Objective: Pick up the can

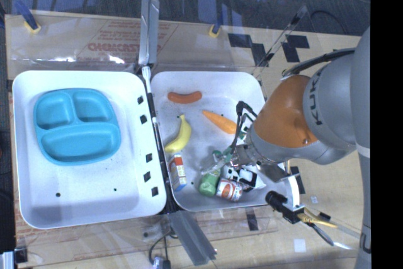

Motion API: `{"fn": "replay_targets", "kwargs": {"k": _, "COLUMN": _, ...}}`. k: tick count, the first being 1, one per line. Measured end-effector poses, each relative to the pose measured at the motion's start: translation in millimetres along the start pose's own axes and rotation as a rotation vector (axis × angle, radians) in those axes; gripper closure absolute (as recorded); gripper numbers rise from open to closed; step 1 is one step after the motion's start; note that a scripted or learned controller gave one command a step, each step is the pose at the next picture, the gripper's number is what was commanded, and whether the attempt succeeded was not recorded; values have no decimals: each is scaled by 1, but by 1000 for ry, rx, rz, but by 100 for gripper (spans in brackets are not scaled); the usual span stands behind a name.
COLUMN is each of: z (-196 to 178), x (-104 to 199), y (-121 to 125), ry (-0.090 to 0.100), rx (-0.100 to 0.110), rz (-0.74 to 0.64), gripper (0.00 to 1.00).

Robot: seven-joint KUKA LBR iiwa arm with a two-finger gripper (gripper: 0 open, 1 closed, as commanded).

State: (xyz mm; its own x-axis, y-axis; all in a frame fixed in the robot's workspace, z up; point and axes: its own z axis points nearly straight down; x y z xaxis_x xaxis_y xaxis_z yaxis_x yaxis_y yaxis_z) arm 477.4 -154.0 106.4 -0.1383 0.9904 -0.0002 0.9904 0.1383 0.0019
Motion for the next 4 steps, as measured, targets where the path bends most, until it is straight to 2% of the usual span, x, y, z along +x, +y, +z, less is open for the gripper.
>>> {"fn": "replay_targets", "kwargs": {"k": 1, "z": 11, "x": 0, "y": 135, "ry": 1, "rx": 3, "rz": 57, "gripper": 0}}
{"fn": "replay_targets", "kwargs": {"k": 2, "z": 16, "x": 34, "y": 53, "ry": 2, "rx": 8, "rz": 371, "gripper": 0}}
{"fn": "replay_targets", "kwargs": {"k": 3, "z": -142, "x": -23, "y": 31, "ry": 1, "rx": 4, "rz": 631, "gripper": 0}}
{"fn": "replay_targets", "kwargs": {"k": 4, "z": -11, "x": -24, "y": 19, "ry": 1, "rx": 8, "rz": 641, "gripper": 0}}
